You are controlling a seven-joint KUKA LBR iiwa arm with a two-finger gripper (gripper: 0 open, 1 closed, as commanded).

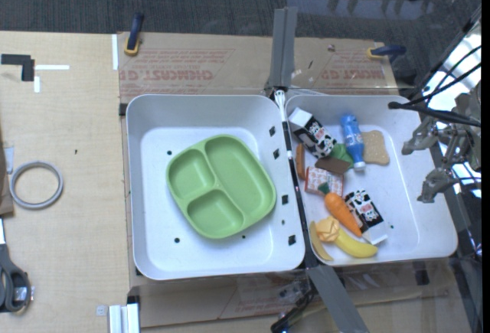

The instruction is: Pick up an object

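Note:
The right bin (406,228) holds a heap of toy food along its left side. In it lie a blue bottle (352,138), a slice of toast (375,147), two cow-patterned cartons (315,132) (364,209), a carrot (341,212), a banana (351,246) and a brown piece (332,165). My gripper (423,167) hangs over the bin's right part, well to the right of the heap. Its two grey fingers (418,142) stand apart, open, with nothing between them.
A green divided plate (221,186) lies in the left bin (145,171). A divider (285,132) separates the two bins. On the wooden bench to the left lie a roll of tape (34,184) and scissors (11,285). Bare white floor lies under the gripper.

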